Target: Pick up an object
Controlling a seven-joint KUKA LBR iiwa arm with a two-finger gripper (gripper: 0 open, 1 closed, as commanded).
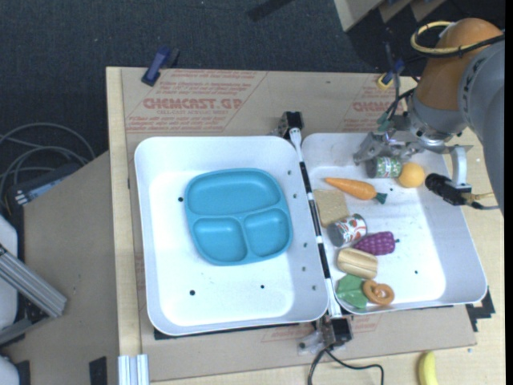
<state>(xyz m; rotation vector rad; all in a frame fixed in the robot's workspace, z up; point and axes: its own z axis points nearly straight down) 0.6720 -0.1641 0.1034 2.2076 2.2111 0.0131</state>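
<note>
Small green-labelled can (388, 168) at right bin's (449, 287) far end, under gripper (383, 152).
Near: ring pretzel (380, 293), purple grapes (377, 243). Mid: orange carrot (350, 187). Can: light, rigid, slick; grip across the sides. Claw state: cannot tell.

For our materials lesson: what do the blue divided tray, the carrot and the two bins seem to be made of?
Blue divided tray: likely moulded plastic, smooth and matte, one even colour.
Carrot: probably toy plastic, uniform orange with a slight sheen.
Bins: seemingly thin formed plastic, glossy white with rounded corners.
</note>
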